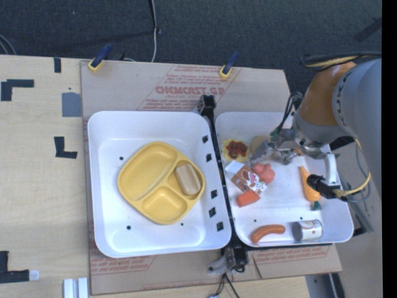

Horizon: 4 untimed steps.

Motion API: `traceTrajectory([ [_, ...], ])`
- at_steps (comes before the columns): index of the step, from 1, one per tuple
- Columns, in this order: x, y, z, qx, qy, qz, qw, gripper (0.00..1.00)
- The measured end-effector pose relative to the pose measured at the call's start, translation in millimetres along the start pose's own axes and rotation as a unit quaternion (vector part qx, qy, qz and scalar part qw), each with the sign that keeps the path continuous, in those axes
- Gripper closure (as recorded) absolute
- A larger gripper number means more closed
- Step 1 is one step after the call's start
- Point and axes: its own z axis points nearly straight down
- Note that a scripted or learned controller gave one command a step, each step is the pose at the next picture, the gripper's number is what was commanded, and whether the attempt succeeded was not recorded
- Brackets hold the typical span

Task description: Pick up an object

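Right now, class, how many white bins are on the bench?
2. The left bin holds a yellow tray; the right bin, touching it, holds small food items.

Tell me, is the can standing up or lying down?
Lying down. The can rests on its side near the right bin's front edge, beside the hot dog.

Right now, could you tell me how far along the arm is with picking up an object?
Nothing looks picked yet. The tool is low in the right bin, by the pink piece and snack packet; I see nothing between its fingers. The sausage, carrot and can lie loose. Grasping and lifting remain.
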Motion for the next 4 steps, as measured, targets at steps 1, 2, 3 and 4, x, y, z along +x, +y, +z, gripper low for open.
traceTrajectory([
  [1, 17, 54, 9, 0.000, -0.002, -0.001, 1.0000, 0.00],
  [2, 5, 63, -14, 0.000, -0.001, 0.000, 1.0000, 0.00],
  [3, 36, 63, 2, -0.008, -0.006, 0.001, 0.9999, 0.00],
  [4, 66, 63, 9, 0.000, -0.003, -0.001, 1.0000, 0.00],
])
